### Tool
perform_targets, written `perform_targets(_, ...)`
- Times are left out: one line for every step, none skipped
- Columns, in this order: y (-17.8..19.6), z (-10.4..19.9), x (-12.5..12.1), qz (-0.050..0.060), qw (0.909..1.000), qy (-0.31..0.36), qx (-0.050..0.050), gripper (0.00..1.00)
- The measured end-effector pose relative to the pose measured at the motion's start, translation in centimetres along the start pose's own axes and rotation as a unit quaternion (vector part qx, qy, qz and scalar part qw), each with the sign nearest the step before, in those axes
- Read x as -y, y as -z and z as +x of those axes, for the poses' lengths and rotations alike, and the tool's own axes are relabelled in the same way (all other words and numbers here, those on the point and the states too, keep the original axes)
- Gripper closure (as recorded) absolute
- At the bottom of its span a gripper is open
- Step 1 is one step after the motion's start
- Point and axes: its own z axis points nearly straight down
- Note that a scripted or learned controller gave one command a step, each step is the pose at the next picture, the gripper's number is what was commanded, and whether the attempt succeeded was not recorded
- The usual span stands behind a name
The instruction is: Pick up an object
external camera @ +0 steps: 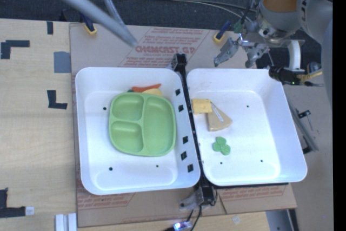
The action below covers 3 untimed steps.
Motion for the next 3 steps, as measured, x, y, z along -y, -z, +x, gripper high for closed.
perform_targets(0.9,0.0,-0.2,-0.007,1.0000,0.001,0.001,0.00)
perform_targets(-5.5,-0.1,0.2,-0.004,1.0000,0.001,0.001,0.00)
perform_targets(-11.9,-0.3,-0.1,-0.004,1.0000,0.001,0.002,0.00)
